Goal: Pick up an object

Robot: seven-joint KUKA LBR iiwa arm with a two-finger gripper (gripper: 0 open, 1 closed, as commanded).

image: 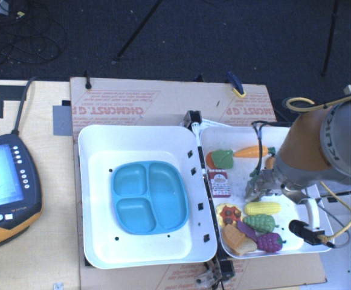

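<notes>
Cardboard (163,101) covers the surface under two white bins; dark carpet and cables lie behind, and a teach pendant (6,186) sits at left. The left bin (96,162) holds a blue divided plate (149,197). The gripper (258,189) reaches into the right bin (296,246), just above the toy corn (263,208); whether it grips anything cannot be told.

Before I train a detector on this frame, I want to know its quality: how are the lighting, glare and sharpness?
Camera view: lighting is even on both white bins, with the left bin bright but not washed out; the blue tray shows only soft sheen; the floor behind is dark; the toy food, such as the corn, looks slightly soft; the gripper is dim and hard to resolve.
</notes>
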